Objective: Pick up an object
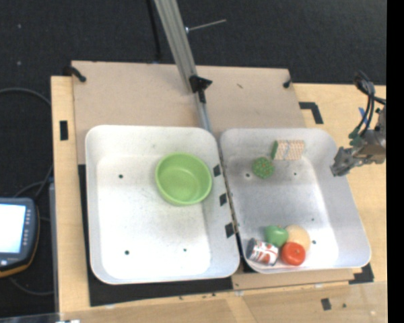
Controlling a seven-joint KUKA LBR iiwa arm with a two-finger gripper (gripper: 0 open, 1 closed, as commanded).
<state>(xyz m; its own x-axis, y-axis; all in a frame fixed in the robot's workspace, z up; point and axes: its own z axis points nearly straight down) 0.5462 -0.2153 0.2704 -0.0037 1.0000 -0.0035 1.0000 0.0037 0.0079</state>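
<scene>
The claw (342, 161) hangs at the right bin's (326, 200) outer rim, too small to tell how it is set. In that bin's near corner lie a green object (277, 235), orange ball (293, 254) and can (262, 252); a green bowl (183, 178) sits in the left bin (114, 214).

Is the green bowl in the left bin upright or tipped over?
Upright. The green bowl sits in the left bin with its round opening facing up and its inner floor visible.

glossy green plastic bowl (183, 178) in speckled matt white bin (108, 200).
</scene>
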